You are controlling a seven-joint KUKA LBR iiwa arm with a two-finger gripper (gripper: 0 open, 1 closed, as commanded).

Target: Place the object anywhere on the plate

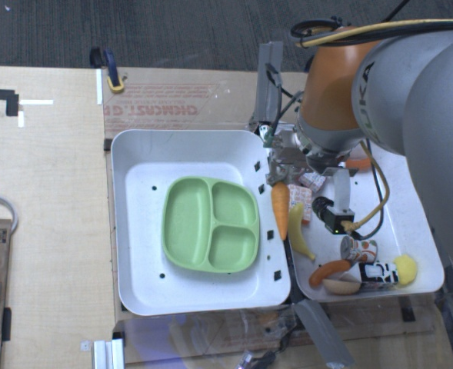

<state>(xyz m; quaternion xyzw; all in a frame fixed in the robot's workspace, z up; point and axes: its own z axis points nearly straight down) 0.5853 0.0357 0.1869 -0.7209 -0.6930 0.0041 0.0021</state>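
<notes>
A light green divided plate [211, 224] lies in the middle of the left white bin [134, 206], with nothing on it. An orange carrot [280, 211] lies along the left wall of the right bin [422, 229], with a yellow banana [298, 234] just to its right. The gripper [284, 174] hangs from the grey and orange arm, low over the carrot's upper end at the far left corner of the right bin. The wrist body hides its tips, and I see nothing held in it.
The right bin's near end holds a red sausage [330, 270], a beige egg-shaped piece [341, 286], a yellow lemon [405, 268], a small can [361, 248] and a red-and-white packet [303, 198]. A black cable [341, 215] loops under the wrist. The arm covers the bin's far right.
</notes>
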